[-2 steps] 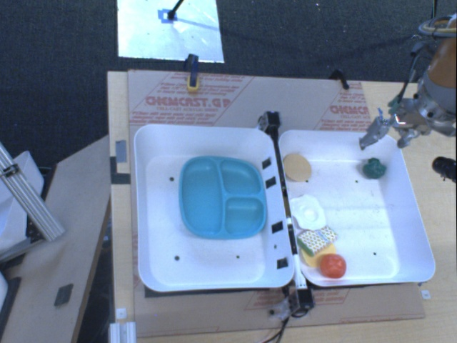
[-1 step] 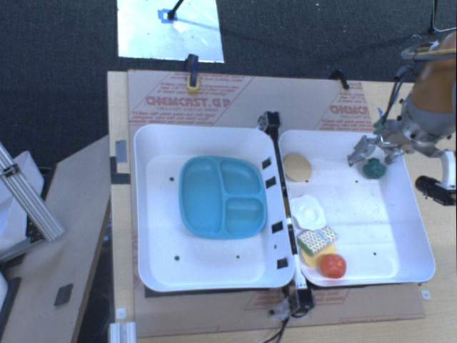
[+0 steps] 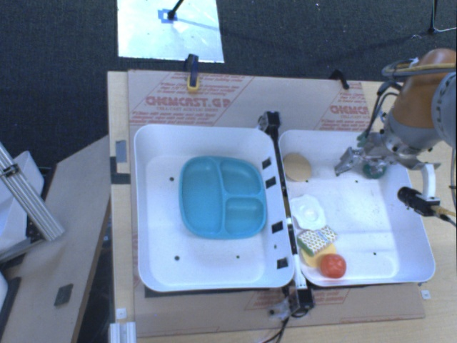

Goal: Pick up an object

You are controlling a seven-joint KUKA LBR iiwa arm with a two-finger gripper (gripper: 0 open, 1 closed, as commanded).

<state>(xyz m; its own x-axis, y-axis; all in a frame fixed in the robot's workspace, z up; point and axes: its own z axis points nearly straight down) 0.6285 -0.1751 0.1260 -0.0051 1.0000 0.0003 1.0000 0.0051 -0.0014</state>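
My gripper [image 3: 361, 164] hovers low over the far part of the right bin [image 3: 400, 227], with the grey arm and its orange band [image 3: 421, 84] reaching in from the right. Nothing shows in its grasp. A tan round piece [image 3: 297, 167] lies to the gripper's left, near the bin's far left corner. Nearer along the left wall lie a white piece [image 3: 308, 211], a checkered block [image 3: 317, 239] on a yellow piece [image 3: 319, 254], and a red tomato [image 3: 332, 265] at the near left corner.
The left bin [image 3: 153, 213] holds a blue divided plate [image 3: 223, 196]. A black divider with clips [image 3: 280, 191] runs between the two bins. Black cabling [image 3: 420, 200] hangs over the right bin's right side.
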